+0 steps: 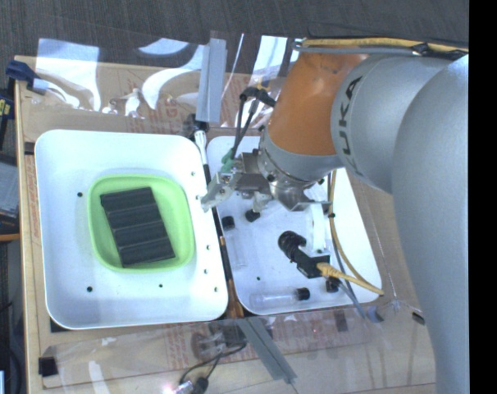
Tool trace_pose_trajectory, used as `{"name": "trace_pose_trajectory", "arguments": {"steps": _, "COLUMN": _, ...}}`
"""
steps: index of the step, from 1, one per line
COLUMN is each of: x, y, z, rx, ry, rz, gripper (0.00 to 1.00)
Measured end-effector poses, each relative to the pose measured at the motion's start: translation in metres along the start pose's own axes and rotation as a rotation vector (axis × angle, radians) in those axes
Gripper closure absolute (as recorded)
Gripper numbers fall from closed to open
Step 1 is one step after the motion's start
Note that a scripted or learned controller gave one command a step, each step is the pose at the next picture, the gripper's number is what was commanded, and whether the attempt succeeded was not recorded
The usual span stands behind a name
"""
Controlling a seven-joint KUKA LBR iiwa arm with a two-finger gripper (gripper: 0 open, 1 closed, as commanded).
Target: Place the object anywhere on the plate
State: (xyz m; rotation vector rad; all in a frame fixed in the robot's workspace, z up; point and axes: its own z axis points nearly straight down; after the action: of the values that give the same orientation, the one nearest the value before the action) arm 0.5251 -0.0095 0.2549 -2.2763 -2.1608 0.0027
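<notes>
A square green plate (pixel 178 212) sits in the middle of the left white bin (pixel 60 277). On it lies a black ridged block (pixel 136 226), flat and slightly turned, covering most of the plate's floor. My gripper (pixel 222 187) hangs under the grey and orange arm at the left edge of the right bin (pixel 265 281), close to the wall between the two bins. It is apart from the block and to the right of the plate. The wrist hides most of the gripper, and I see no object in it.
A clear tube-like thing (pixel 273 300) lies near the right bin's front edge. The big arm (pixel 380 121) covers the right bin's back and right side. Metal rails (pixel 211 76) and clear sheets stand behind the bins.
</notes>
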Motion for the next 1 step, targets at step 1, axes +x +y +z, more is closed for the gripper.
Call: {"name": "trace_pose_trajectory", "arguments": {"steps": 1, "x": -0.0068, "y": 0.0156, "z": 0.0298, "rx": 0.004, "ry": -0.001, "rz": 0.011, "gripper": 0.0}}
